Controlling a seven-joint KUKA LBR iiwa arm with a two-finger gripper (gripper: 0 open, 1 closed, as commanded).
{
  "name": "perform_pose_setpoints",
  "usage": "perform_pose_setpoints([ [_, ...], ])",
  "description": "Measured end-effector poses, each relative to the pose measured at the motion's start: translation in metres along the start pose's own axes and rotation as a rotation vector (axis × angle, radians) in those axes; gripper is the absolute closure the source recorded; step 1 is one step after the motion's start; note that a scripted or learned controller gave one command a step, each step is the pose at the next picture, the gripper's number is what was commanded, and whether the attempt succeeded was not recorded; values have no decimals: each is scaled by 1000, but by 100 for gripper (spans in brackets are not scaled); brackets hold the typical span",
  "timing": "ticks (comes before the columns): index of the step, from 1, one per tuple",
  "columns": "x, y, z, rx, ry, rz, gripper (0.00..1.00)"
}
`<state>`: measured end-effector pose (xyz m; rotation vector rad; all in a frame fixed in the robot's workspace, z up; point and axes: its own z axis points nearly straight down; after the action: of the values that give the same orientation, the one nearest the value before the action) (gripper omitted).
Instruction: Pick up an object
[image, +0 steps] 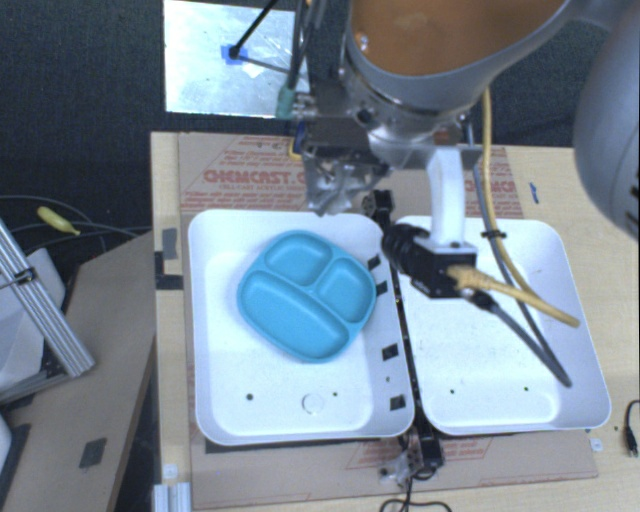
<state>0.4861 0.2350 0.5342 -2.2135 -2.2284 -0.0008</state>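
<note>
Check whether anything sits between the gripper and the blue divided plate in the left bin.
Nothing visible does. The gripper hangs over the far rim of the left bin, and the blue divided plate lies just nearer in that bin, with bare white floor between them.

Two shallow white plastic bins (290, 415) (500, 400) are counted side by side; one light-blue, three-compartment plastic plate (305, 295) is seen, at nine o'clock of the bins' shared edge

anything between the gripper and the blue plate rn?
Nothing. In the camera view, bare white floor of the left bin separates the gripper, over the bin's far rim, from the blue divided plate.
</note>
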Motion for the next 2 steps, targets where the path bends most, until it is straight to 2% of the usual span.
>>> perform_pose_setpoints([
  [1, -54, 0, 47, 2, -2, 9, 100],
  [2, -51, 0, 90, 0, -1, 7, 100],
])
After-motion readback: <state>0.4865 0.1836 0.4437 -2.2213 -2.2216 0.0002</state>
